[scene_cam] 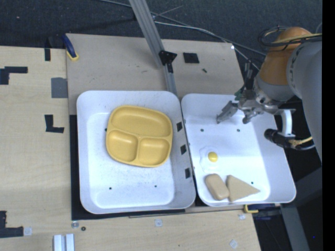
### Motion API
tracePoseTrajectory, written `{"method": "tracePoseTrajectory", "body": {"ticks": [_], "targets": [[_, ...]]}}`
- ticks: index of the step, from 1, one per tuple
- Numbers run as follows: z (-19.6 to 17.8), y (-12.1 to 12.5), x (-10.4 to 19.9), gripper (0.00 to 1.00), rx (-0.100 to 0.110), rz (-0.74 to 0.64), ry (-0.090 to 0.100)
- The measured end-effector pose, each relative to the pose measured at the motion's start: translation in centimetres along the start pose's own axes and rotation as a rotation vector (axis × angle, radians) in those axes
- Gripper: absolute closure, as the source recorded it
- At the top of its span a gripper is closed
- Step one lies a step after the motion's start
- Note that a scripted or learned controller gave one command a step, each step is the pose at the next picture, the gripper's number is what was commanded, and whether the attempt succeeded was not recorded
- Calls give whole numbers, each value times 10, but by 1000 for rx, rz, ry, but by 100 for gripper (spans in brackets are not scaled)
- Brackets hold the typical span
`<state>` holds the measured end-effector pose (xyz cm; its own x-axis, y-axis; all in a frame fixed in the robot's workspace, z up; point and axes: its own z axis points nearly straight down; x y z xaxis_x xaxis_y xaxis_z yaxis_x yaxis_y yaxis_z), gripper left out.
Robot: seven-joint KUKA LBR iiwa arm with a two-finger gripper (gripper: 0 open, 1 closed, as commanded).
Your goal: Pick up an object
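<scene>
- While the gripper [233,115] hangs over the far end of the right bin [272,161], its fingers are spread apart and hold nothing.
- The small yellow ball [212,157], tan block [215,186] and tan wedge [241,187] lie nearer, apart from it.
- The yellow divided tray [139,135] rests in the left bin [90,156].
</scene>
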<state>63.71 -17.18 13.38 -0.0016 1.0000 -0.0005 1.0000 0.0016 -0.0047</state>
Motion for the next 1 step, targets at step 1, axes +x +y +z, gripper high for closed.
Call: {"method": "tracePoseTrajectory", "body": {"ticks": [1], "targets": [[51,1,1,0,-5,-1,-2]]}}
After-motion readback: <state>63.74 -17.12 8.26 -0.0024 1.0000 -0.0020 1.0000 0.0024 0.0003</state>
